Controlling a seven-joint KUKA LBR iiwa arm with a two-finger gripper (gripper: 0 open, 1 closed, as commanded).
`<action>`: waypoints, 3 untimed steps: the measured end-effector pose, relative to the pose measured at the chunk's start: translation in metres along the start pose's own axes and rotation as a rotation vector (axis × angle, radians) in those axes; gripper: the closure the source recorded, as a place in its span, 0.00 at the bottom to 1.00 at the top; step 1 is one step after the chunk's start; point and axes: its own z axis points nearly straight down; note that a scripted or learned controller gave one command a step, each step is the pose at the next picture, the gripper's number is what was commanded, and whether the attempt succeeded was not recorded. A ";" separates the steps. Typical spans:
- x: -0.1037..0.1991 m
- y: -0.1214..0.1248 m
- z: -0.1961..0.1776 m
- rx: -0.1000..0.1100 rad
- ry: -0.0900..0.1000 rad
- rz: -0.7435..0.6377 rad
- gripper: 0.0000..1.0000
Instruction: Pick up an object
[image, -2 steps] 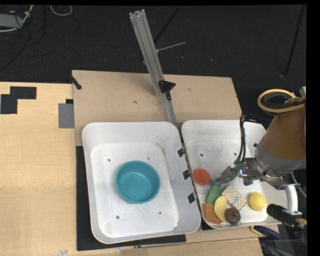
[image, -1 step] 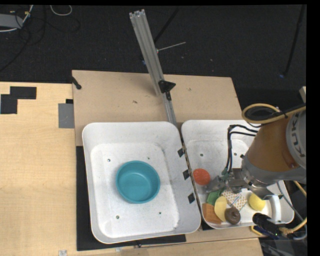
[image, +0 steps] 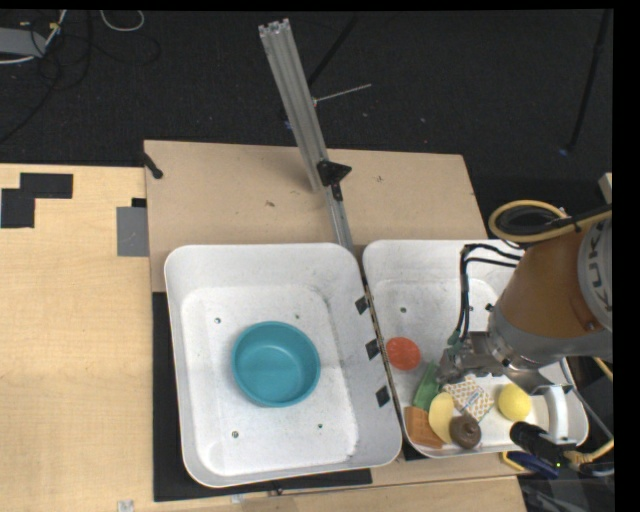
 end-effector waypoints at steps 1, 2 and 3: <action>-0.008 0.003 -0.045 -0.004 -0.001 0.000 1.00; -0.003 0.004 -0.106 -0.005 0.000 -0.001 1.00; -0.004 0.004 -0.118 -0.001 0.000 0.000 1.00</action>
